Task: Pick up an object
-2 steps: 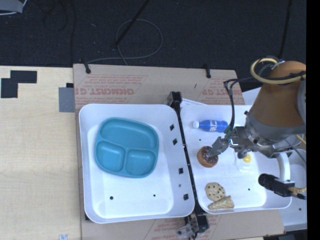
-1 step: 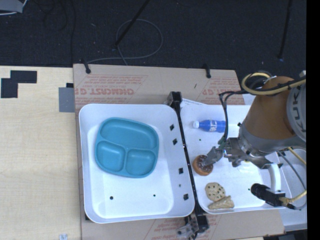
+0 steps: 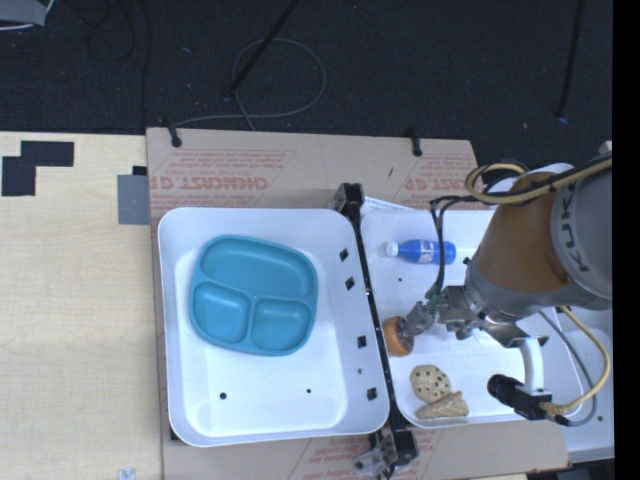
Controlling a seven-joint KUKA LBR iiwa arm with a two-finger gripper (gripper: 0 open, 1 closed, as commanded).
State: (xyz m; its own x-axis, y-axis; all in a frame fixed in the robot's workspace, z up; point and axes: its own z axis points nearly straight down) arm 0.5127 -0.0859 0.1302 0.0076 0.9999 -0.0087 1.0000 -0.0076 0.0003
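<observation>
A robot laboratory test bench.
Loose cables (image 3: 280,63) lie on dark carpet at 12 o'clock; two white bins (image 3: 330,223) sit on taped cardboard (image 3: 300,173).
</observation>
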